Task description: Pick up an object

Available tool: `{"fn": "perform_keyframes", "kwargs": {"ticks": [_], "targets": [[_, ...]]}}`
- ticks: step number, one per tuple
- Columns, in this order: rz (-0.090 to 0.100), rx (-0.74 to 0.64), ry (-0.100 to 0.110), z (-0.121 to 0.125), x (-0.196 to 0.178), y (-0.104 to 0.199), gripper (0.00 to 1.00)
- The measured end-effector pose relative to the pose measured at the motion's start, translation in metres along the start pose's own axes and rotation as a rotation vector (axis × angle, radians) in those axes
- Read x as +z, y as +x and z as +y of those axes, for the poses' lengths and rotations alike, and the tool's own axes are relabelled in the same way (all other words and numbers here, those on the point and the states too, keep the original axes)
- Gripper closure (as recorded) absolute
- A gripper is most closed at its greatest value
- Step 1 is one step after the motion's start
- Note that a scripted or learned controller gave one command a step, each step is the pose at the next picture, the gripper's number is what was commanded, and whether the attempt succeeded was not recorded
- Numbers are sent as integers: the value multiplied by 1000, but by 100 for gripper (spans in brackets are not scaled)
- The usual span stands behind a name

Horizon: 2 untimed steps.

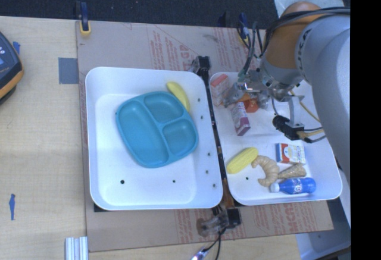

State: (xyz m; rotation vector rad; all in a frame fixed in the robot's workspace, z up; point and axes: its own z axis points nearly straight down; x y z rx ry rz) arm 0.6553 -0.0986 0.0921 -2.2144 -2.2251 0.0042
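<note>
Camera view, upper right: you cannot tell the claw's (pixel 247 91) state, its tips blurred among clutter in the right bin (pixel 328 193).

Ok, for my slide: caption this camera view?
Gripper over cluttered right bin; blue divided plate in left bin.

The pale wooden worktop (pixel 41 134) is viewed from above at a slant by one fixed camera; both shallow white plastic bins (pixel 101 134) are framed, and the grey arm (pixel 324 50) is seen entering from the right.
</note>
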Motion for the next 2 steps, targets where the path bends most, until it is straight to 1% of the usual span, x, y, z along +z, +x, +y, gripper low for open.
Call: {"fn": "perform_keyframes", "kwargs": {"ticks": [1, 2], "targets": [[-1, 0, 0, 1, -6, 6, 0], [-1, 1, -2, 1, -6, 0, 0]]}}
